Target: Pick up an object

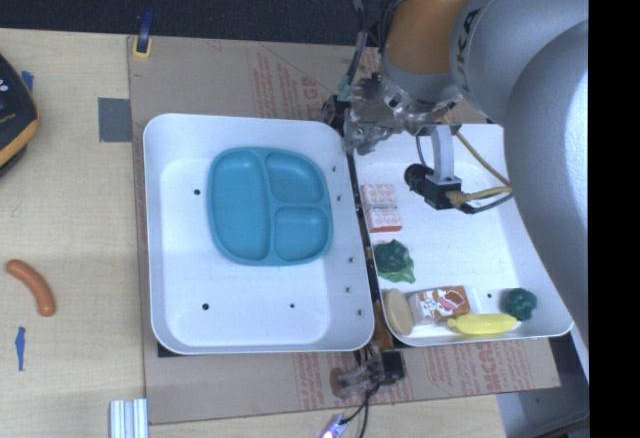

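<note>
camera view looks down on the gripper (362, 133), which hangs at the far end of the wall between the left bin (170, 226) and the right bin (490, 246); whether it is open or closed cannot be told. nearest to it in the right bin lies a small red-and-white packet (381, 206), just toward the camera. further off sit a green leafy toy (395, 261), a snack box (440, 305) and a banana (483, 324). a blue divided plate (269, 205) rests in the left bin.
</note>
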